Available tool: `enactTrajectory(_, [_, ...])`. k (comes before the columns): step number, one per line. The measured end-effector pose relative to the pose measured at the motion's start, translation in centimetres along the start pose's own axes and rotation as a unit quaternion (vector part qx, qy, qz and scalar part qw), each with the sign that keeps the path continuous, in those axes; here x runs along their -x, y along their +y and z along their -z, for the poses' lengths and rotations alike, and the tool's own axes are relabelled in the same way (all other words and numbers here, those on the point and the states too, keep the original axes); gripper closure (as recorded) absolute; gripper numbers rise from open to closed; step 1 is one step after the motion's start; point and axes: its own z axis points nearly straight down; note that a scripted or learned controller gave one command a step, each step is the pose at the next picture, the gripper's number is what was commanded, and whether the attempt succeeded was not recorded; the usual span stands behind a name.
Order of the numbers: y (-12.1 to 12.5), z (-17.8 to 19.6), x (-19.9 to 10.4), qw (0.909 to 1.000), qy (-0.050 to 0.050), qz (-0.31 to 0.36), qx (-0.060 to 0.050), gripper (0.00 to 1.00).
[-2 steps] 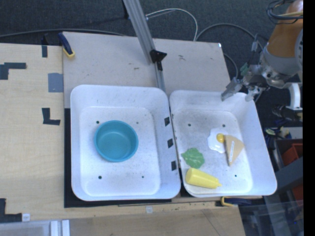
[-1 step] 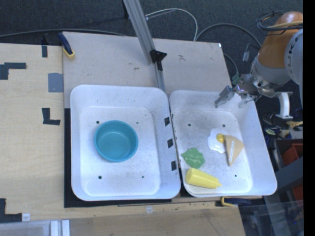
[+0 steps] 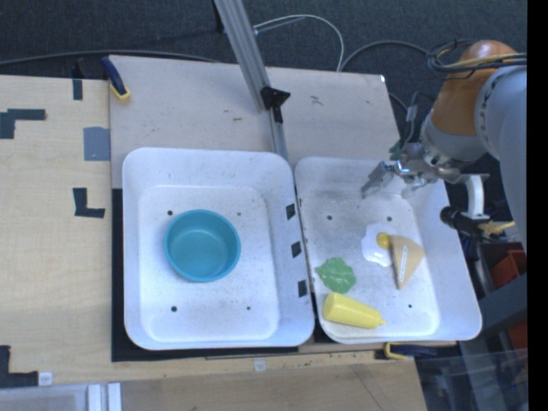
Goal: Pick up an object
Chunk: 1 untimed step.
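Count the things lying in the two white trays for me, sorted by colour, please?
Blue: 1, the bowl
Green: 1, the leafy toy
Yellow: 1, the corn-like toy
Tan: 1, the wedge
White with yolk: 1, the fried egg toy
Total: 5

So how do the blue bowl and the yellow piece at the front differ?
The blue bowl is round and open-topped; the yellow piece is long and tapered. The bowl sits in the left bin, the yellow piece in the right bin beside a green piece. The bowl looks clearly bigger. Both rest on a bin floor, apart from the gripper.
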Motion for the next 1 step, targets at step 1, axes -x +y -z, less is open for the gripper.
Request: enactTrajectory(1, [0.13, 1.33, -0.06, 1.0000, 0.000, 0.001, 0.002, 1.00])
